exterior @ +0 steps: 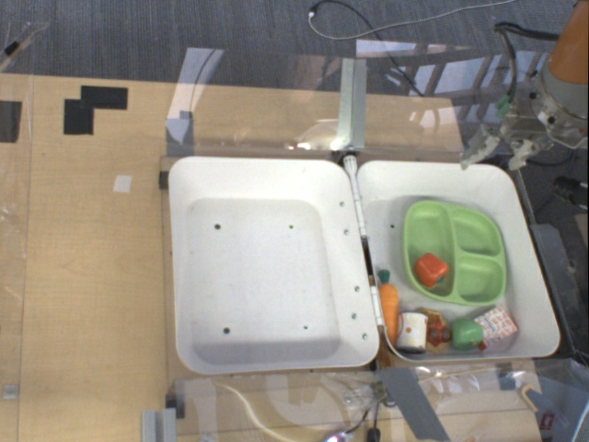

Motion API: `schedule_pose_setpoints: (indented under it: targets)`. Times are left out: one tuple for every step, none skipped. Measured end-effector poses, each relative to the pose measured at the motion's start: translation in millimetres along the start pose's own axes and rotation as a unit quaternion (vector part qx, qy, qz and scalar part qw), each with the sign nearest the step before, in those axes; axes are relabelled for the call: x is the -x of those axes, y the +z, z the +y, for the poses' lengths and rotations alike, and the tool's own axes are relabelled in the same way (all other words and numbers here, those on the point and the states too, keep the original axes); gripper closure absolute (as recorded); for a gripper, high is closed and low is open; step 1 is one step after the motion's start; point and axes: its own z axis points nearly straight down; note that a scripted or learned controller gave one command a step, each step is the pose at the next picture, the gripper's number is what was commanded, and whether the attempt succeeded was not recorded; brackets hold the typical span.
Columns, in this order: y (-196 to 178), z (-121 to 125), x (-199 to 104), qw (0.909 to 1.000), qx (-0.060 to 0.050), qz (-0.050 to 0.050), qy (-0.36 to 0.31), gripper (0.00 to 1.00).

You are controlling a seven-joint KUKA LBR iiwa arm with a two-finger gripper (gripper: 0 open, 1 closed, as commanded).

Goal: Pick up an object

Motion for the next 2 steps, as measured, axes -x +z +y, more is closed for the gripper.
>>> schedule_pose_setpoints:
  targets:
    - [-12.8, 2.0, -1.4, 1.0000, 0.003, -0.001, -0.004, 1.00]
    - [-12.7, 1.9, -1.4, 1.0000, 0.003, -0.001, -0.004, 0.00]
